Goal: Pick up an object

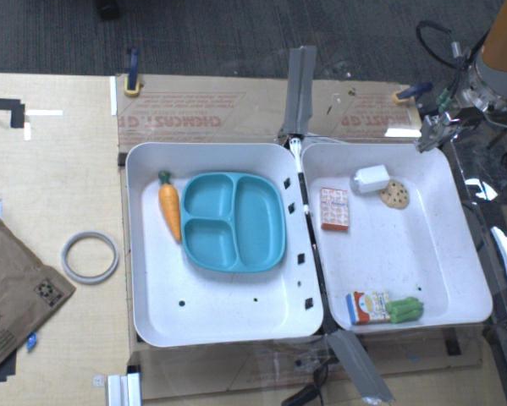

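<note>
Nearest the camera, a carton (370, 306) and a green item (405, 309) lie touching at the front of the right bin (460, 235). Further back are placed a red box (334, 209), a cookie (395, 194) and a white block (371, 178). A carrot (169, 210) lies just beside a blue tray (235, 222) in the left bin (151, 294). The end effector (435, 129) is seen above the right bin's far corner; whether it is released or clenched cannot be told. Nothing is seen grasped. Risk: the cookie and block touch, so a descent there may be deflected.
</note>
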Controlling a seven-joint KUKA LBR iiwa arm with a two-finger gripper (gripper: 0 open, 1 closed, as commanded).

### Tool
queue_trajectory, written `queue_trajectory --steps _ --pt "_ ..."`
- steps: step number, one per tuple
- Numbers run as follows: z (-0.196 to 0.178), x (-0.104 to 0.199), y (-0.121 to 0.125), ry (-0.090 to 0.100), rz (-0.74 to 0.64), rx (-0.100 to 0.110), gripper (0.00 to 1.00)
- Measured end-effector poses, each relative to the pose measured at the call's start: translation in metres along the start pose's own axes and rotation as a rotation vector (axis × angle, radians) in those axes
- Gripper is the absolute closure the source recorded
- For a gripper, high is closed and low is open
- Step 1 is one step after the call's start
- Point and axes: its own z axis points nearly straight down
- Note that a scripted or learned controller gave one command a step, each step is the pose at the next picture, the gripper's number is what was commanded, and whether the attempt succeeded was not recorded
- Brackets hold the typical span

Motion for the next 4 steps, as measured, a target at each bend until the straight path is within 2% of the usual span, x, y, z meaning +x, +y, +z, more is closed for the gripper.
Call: queue_trajectory --steps 1,2,3,4 --pt "0.016 0.089 0.017 0.003 -0.199 0.003 1.0" --pt "0.017 0.117 0.022 0.002 -0.557 0.0 1.0" --pt "0.046 0.149 -0.011 0.003 -0.269 0.003 1.0" --pt "0.003 0.085 0.015 0.0 -0.419 -0.001 1.0"
